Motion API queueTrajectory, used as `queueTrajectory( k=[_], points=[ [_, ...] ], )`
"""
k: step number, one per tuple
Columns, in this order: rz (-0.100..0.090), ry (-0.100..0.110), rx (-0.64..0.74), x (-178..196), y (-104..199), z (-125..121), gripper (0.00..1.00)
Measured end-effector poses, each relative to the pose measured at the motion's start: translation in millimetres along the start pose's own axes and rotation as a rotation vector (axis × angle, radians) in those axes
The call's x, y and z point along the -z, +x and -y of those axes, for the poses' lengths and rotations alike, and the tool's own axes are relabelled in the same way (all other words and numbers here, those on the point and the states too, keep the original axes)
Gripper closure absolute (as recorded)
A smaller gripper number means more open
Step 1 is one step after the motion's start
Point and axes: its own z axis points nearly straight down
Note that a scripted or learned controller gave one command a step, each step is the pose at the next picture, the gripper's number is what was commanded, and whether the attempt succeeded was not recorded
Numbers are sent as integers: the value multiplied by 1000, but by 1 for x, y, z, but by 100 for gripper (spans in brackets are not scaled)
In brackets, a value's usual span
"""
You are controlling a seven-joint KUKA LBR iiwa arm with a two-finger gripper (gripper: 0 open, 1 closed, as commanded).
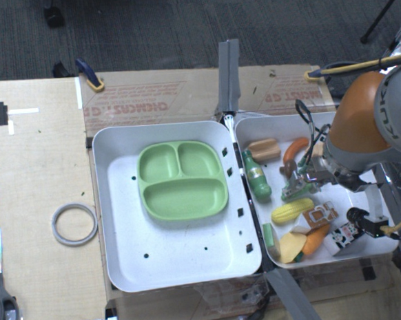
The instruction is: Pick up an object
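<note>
The arm [366, 118] reaches in from 3 o'clock over the right bin [253, 127], and its gripper [295, 179] sits low among the toy food there, just above a yellow corn cob [292, 212] that lies tilted, with a pale green end toward 2 o'clock. Whether the gripper is apart, together or clamped on anything cannot be told; clutter and cables hide it.

Around the gripper: at 11 o'clock a tan bread roll [264, 149]; at 12 o'clock an orange-red sausage-like piece [295, 148]; at 9 o'clock a green bottle [256, 178] lying along the bin's left wall. Below the corn, toward 6 o'clock, lie a yellow wedge [288, 247], an orange carrot-like piece [315, 239] and a small brown waffle-like item [320, 215]. At 4 o'clock sits a black-and-white toy [345, 234] (its details are too small to make out).

The left bin [118, 252] carries a light green divided plate [183, 179] with three compartments. Cardboard [151, 97] under the bins bears red printed lettering, seen upside down and not clearly readable. On the worktop [29, 176] at 9 o'clock lie a grey tape ring [74, 224] and scissors [3, 302].
</note>
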Motion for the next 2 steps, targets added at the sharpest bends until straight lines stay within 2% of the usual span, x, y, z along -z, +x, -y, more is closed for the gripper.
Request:
queueTrajectory(
  k=[1, 2],
  points=[
    [-1, 37, -169, -6, -9, -87, 100],
    [2, 4, -232, 83, 16, -97, 100]
  ],
)
